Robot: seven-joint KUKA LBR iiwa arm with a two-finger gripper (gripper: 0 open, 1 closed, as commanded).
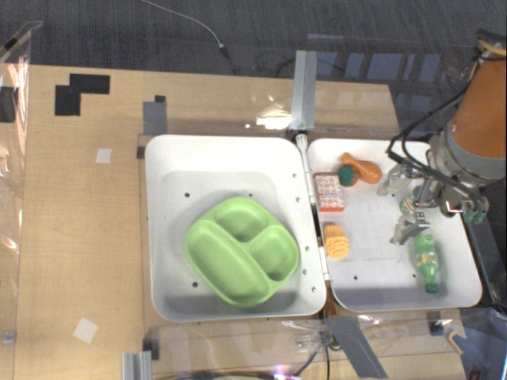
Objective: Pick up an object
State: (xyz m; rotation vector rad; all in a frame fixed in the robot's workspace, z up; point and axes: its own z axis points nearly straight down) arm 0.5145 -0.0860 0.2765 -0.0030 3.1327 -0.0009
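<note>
A green bottle (426, 261) is seen lying in the right bin (372, 287), near that bin's right wall and towards its front edge, with its cap end pointed to the front. Just beside its upper end the gripper (401, 206) is found, hung low over the bin floor; its two metal fingers (407, 229) are spread apart and nothing is held between them. The bottle is not touched by either finger, as far as can be judged.

Further left in the same bin, a small yellow ridged toy (337, 244) is placed near the dividing wall, and a red and white packet (329, 192) is laid just behind it. An orange toy with a green end (359, 170) is set towards the back of the bin, well apart from the bottle.

The grey arm with its orange band (479, 113) is brought in from the right, with black cables looped beside the wrist.

In the left bin (170, 212) a green divided plate (242, 249) is rested, tilted slightly, at the middle of the floor
</note>
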